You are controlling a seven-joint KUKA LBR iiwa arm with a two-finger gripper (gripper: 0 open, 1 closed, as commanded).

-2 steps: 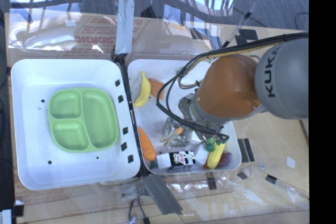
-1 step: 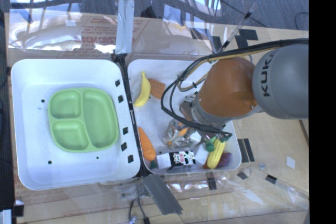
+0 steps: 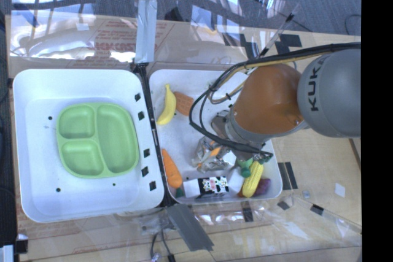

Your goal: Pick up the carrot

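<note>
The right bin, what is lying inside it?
Inside the right bin: a banana, a carrot, a corn cob, a black-and-white carton and the gripper. The arm covers the bin's right part.

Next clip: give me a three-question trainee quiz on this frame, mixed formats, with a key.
1. True or false: the carrot lies in the right bin.
2. Which item lies on the green divided plate? A) banana B) corn C) nothing
3. Fill in: the banana lies near the right bin's ____ wall.

Key: 1 true. 2 C. 3 left. The gripper hangs over the bin's middle, beside the corn.
</note>
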